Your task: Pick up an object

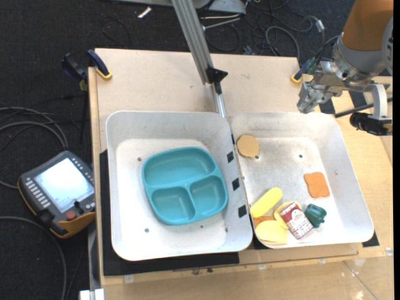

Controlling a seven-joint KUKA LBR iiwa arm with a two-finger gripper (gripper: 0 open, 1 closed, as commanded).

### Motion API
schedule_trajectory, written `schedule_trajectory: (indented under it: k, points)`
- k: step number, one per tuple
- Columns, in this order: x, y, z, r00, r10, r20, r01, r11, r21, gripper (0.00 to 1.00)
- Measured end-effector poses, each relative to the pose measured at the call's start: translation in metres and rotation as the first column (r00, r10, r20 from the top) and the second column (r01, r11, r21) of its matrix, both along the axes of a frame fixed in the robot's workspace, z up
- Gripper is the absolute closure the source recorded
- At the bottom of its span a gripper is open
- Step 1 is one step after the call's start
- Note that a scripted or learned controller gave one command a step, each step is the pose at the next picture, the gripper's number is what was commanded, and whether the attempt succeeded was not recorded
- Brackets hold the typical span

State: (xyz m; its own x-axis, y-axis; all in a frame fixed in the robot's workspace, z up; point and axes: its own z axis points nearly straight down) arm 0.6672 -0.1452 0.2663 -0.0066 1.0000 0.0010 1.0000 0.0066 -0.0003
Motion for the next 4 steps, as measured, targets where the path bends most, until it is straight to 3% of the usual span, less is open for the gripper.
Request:
schedule_trajectory:
  k: [2,4]
  points:
    - [-0.002,0.104,-0.002,1.000,0.001,-0.001,-0.001,1.000,0.001,1.00]
    - [-0.029,0.212,-0.032,1.000,0.002,-0.003,-0.002,1.000,0.001,1.00]
